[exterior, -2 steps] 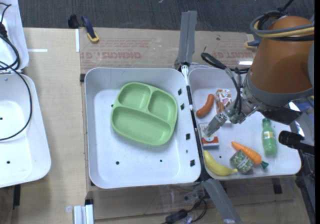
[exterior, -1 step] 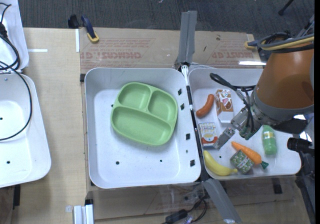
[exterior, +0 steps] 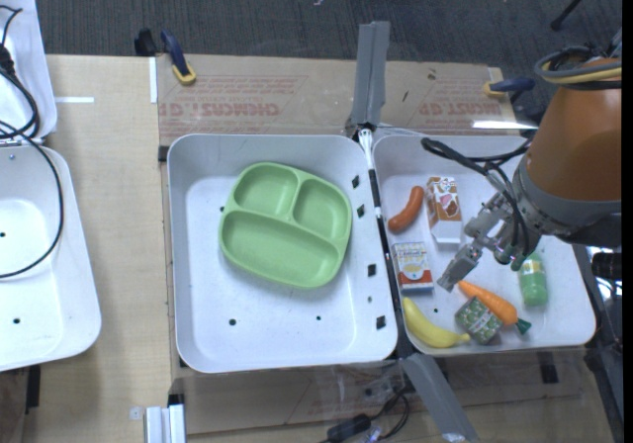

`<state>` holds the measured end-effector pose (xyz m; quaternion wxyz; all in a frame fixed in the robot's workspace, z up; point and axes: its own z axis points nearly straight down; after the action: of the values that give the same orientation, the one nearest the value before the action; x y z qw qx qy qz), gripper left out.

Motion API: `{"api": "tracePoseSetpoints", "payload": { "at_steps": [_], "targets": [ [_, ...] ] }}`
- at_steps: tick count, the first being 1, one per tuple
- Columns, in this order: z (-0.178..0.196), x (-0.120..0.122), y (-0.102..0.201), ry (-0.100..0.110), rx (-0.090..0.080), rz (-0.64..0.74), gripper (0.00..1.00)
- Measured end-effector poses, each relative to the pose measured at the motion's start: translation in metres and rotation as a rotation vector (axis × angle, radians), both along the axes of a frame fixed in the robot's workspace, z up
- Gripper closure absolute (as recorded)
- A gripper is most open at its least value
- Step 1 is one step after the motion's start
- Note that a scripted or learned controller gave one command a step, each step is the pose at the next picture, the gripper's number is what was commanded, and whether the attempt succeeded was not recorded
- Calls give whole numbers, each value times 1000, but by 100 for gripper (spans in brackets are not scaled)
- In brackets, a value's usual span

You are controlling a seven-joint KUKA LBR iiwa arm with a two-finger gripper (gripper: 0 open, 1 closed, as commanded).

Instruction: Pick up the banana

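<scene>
Gripper (exterior: 457, 271): over right bin (exterior: 564, 327), angled down-left from the orange-banded wrist; finger state impossible to tell; nothing seen held.
Just beside, lower right: carrot (exterior: 488, 300).
Just left: small carton (exterior: 412, 267).
Below, near: banana (exterior: 431, 326), lying flat by the bin's front-left corner, ungrasped; likely needs a short descent toward it.
Farther left: green plate (exterior: 287, 223) in left bin (exterior: 198, 332).

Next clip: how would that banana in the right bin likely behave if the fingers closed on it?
The banana looks like smooth moulded plastic, so probably stiff, light and a little slippery. Its curved, tapering shape may let it pivot or squirt out of a narrow pinch. It lies close to the bin's front wall, beside the broccoli, so a nudge could wedge it rather than roll it.
</scene>
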<state>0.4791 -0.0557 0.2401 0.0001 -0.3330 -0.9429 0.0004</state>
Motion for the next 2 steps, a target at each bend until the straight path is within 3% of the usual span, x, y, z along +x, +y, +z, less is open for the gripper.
{"api": "tracePoseSetpoints", "payload": {
  "at_steps": [1,2],
  "targets": [
    [-51,-1,-35,3,2,164,0],
    [-50,-1,41,3,2,255,0]
  ]
}}
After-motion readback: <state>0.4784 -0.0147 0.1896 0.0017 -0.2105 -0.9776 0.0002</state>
